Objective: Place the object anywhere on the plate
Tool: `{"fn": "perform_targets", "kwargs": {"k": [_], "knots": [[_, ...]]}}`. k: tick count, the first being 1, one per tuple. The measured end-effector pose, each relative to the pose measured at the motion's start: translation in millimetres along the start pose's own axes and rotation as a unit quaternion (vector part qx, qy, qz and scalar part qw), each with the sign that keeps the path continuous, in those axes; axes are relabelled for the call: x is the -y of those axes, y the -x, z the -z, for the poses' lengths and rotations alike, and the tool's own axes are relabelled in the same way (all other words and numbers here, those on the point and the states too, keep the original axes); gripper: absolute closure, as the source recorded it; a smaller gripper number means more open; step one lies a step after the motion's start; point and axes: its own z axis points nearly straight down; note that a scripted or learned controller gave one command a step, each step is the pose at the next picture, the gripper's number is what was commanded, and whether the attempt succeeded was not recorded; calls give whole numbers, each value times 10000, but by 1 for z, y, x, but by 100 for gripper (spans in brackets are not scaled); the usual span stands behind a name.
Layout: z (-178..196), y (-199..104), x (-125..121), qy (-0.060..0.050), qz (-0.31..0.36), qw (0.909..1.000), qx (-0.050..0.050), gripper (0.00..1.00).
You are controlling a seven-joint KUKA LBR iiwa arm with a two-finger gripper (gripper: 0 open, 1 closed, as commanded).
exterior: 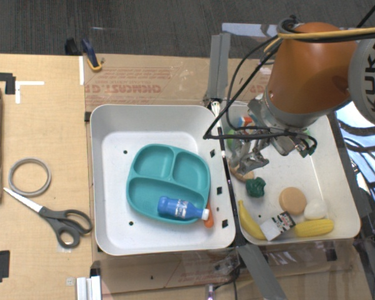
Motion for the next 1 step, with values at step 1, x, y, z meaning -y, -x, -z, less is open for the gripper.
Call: {"fn": "perform_targets", "kwargs": {"k": [1], "knots": [[-24,1,-49,9,7,10000,-9,100]]}}
